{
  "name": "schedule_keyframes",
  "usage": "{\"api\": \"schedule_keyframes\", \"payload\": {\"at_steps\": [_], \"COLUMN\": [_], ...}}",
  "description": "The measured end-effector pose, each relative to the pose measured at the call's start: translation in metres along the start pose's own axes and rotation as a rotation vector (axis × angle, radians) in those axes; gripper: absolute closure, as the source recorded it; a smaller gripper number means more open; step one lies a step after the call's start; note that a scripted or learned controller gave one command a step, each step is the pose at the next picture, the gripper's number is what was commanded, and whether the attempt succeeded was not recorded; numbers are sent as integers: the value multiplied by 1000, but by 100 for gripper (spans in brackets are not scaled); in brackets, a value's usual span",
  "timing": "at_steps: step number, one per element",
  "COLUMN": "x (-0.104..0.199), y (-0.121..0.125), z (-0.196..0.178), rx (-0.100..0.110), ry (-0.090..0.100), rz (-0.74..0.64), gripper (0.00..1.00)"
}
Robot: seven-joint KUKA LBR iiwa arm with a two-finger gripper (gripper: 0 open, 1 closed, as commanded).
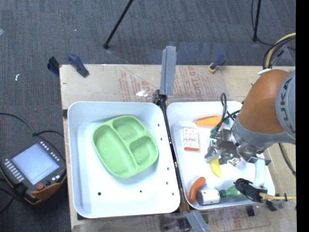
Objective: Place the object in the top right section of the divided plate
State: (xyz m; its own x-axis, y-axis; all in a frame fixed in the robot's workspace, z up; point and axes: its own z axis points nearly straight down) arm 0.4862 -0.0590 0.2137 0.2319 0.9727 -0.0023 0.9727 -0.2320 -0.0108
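The divided plate lies in the left bin, green, with three sections, and none of them holds anything. Its top right section, as far as the slanted view allows a reading, is the smaller compartment toward the bin's inner edge. So the placing has not been done.

The arm hangs over the right bin, and the gripper sits low among the things there. A yellow banana pokes out directly under the jaws and looks like the chosen object. Whether the jaws are clenched on it or merely resting above it cannot be told, since the wrist hides the contact; the banana seems to lie on the bin floor.

Around it lie an orange carrot near the far wall, a small red-and-white packet to the left, a red sausage and a white-and-green bottle at the near wall.

By this judgement the task is at its first stage: the grasp is either being made or not yet sure. Left to do are the lift, the carry across the divider between the bins, and the release over the proper section of the plate.
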Motion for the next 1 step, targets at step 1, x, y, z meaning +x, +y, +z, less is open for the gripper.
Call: {"api": "schedule_keyframes", "payload": {"at_steps": [1], "x": [0], "y": [0], "z": [0], "rx": [0], "ry": [0], "rz": [0], "gripper": [0]}}
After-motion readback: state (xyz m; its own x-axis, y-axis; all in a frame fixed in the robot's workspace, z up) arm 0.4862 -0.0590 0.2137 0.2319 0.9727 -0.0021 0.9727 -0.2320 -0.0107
